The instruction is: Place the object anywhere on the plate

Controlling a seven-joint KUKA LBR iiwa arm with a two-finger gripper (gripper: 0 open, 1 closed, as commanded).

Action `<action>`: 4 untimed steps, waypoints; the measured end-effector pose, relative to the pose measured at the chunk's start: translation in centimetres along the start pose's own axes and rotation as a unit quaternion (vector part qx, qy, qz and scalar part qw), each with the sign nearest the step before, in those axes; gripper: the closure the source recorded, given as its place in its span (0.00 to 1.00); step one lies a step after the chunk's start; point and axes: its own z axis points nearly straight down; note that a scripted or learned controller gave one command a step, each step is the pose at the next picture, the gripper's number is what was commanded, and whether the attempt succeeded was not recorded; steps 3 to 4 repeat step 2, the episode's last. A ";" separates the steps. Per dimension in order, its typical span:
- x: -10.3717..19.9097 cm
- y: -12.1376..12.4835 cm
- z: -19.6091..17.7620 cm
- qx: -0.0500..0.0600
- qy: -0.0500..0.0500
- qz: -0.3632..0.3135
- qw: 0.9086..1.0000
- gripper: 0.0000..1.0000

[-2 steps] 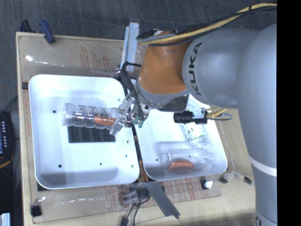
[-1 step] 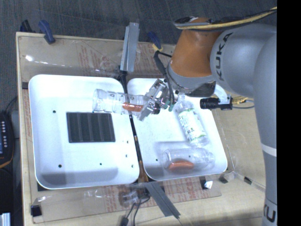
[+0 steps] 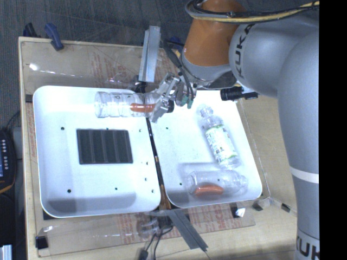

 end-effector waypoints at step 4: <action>3.8 2.2 1.8 0.000 0.001 -0.279 0.960 0.00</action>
